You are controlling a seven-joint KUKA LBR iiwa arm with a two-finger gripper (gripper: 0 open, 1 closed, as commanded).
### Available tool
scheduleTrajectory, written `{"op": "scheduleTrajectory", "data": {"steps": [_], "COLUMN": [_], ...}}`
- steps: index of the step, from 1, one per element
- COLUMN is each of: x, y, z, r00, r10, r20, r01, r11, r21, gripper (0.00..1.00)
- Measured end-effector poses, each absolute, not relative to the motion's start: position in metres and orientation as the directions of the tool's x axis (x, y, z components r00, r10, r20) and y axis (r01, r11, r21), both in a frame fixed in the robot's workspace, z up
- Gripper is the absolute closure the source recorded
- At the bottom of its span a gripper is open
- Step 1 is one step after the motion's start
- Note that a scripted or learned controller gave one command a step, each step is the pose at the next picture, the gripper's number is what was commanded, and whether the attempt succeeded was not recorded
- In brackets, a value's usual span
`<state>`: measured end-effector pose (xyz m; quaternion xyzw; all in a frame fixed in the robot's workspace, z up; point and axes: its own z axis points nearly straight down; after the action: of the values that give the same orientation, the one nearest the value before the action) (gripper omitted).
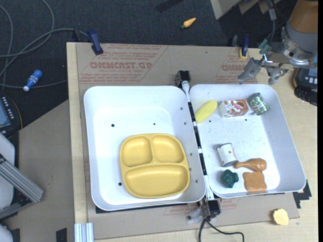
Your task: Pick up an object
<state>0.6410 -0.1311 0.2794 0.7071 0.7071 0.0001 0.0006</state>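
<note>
Approach is the step judged to be in hand; nothing is seen between the fingers of the gripper [262, 68], which hangs above the far edge of the right bin [282, 135], near its far right corner; the jaws are seen spread apart, with nothing between them. Candidates for the pick are all found in that bin; a yellow corn cob [206, 111] lies against the far left corner, a red-and-white packet [233, 108] and a small green can [258, 103] are set along the far edge, closest to the gripper; a small white cup [226, 154], a chicken drumstick [251, 164], a slice of toast [255, 181] and a green broccoli piece [230, 178] are gathered near the front edge. A yellow divided plate [154, 165] rests in the left bin [101, 135]. A descent over one item is called for next, the can or packet being judged nearest. The arm [303, 19] is reached in from the far right, wrist pointed down and leftward.
</note>
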Motion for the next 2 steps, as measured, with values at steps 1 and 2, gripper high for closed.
{"op": "scheduleTrajectory", "data": {"steps": [1,2], "x": [0.604,0.662], "y": [-0.151,-0.16], "z": [0.163,0.103], "r00": [0.003,-0.001], "r10": [1.0,1.0], "r20": [0.002,-0.002], "r01": [1.0,1.0], "r11": [-0.003,0.001], "r21": [-0.013,0.012], "gripper": [0.0,0.0]}}
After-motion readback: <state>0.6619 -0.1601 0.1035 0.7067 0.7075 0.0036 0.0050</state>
